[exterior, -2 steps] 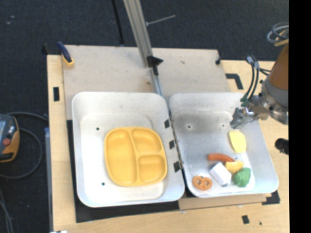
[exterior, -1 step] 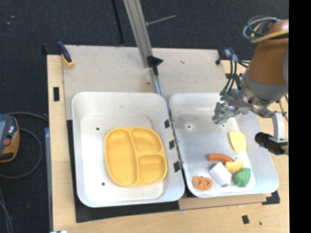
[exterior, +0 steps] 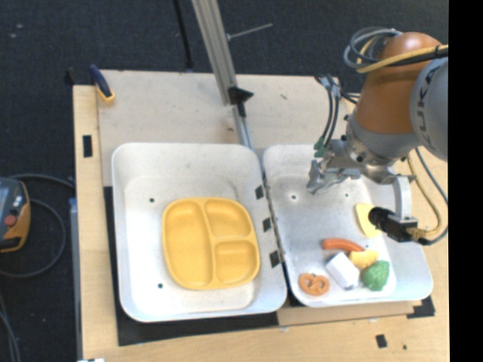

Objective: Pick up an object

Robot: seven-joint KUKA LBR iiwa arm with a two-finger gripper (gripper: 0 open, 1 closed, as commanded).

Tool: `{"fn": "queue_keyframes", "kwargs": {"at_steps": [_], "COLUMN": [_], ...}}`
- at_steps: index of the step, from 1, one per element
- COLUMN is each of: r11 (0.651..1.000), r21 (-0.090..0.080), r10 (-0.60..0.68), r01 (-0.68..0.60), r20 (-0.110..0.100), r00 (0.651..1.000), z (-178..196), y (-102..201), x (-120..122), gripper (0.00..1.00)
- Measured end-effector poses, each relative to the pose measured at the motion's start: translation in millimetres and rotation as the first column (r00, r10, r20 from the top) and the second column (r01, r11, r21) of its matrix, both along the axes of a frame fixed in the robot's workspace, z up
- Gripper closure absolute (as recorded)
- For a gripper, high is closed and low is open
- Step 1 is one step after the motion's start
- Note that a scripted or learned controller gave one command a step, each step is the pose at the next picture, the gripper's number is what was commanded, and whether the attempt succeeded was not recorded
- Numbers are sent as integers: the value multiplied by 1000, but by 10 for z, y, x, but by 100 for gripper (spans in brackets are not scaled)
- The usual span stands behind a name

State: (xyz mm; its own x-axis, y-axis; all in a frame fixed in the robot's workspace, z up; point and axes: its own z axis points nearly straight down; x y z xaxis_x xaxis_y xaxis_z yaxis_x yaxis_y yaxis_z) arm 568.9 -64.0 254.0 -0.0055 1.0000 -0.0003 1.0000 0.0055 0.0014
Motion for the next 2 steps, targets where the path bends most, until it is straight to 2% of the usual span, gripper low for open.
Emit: {"fn": "queue_keyframes", "kwargs": {"at_steps": [1, 2], "r11": [1000, 1000], "r21": [1, 1], "r10": [2, 2], "r01": [-2, -2], "r20": [0, -3], "r00": [1000, 1000], "z": [-100, -221], "y": [567, 1096], "x": [164, 205], "gripper": [100, 100]}}
